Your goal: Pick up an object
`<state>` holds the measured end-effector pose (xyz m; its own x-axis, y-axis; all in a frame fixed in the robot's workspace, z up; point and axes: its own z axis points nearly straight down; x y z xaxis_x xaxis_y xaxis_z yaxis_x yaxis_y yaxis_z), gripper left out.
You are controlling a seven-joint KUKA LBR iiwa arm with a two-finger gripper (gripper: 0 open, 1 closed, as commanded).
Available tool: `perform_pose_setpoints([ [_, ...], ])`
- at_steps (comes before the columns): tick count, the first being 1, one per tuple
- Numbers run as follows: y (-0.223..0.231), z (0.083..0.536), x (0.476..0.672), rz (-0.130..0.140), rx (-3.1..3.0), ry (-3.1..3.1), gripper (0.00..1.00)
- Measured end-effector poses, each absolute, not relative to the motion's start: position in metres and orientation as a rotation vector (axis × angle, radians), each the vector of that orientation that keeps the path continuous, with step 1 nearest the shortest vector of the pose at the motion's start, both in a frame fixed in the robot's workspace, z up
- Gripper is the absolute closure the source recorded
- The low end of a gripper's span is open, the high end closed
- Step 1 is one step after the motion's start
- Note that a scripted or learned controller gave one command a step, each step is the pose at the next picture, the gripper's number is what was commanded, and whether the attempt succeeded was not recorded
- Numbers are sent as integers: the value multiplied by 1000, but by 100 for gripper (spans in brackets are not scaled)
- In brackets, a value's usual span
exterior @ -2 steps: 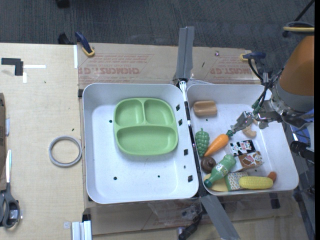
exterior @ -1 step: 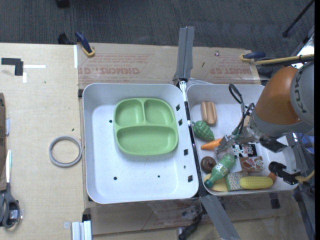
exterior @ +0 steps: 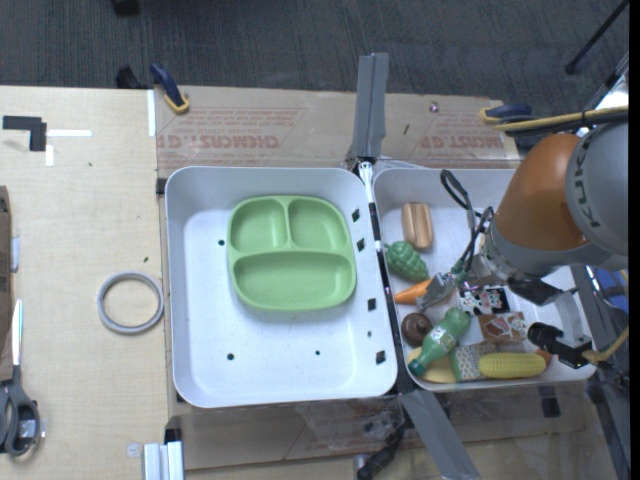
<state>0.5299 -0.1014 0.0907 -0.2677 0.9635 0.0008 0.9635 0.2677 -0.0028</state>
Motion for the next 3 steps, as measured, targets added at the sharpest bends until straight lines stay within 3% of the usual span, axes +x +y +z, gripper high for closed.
perform_pose_setpoints([
  [1,-104,91,564,3,-2097,-2338,0],
  [2,-104,99,563,6,-2096,-2339,100],
  [3,-104,100,563,7,-2096,-2338,0],
])
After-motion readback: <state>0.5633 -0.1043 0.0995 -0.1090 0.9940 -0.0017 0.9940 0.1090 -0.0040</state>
